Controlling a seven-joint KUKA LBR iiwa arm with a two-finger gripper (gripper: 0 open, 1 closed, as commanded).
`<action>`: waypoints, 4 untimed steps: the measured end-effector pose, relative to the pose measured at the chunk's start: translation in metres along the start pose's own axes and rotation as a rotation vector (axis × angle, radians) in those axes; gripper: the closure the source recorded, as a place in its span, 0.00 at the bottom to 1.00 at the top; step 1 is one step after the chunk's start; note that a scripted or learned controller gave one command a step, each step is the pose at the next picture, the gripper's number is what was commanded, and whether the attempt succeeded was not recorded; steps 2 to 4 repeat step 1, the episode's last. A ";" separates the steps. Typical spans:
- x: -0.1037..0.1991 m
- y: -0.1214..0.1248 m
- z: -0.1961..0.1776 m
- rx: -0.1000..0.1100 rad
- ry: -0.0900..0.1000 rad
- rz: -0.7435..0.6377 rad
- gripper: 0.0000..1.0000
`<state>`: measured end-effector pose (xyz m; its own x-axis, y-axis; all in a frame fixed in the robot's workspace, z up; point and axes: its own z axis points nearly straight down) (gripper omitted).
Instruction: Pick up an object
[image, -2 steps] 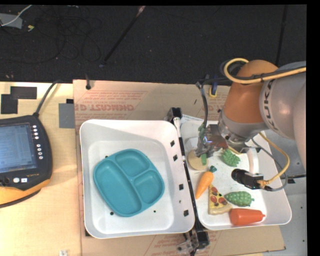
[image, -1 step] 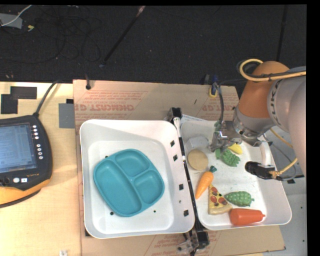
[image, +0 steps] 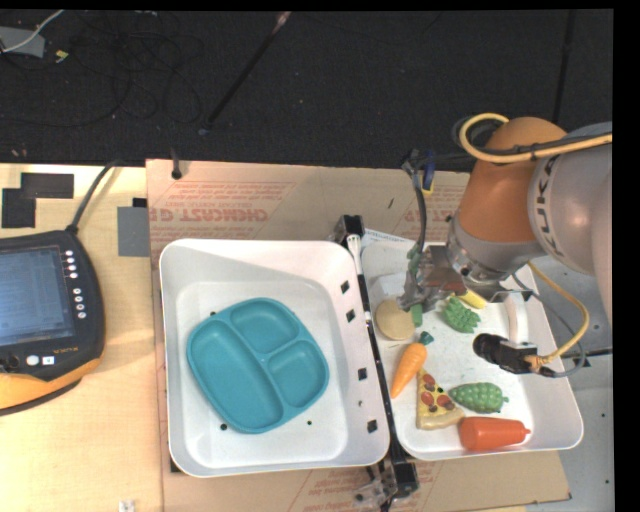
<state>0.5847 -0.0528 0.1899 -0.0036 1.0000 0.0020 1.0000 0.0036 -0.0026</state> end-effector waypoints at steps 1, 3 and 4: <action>0.026 -0.035 0.003 0.004 0.000 0.003 1.00; 0.026 -0.035 0.003 0.004 0.000 0.003 1.00; 0.026 -0.035 0.003 0.004 0.000 0.003 1.00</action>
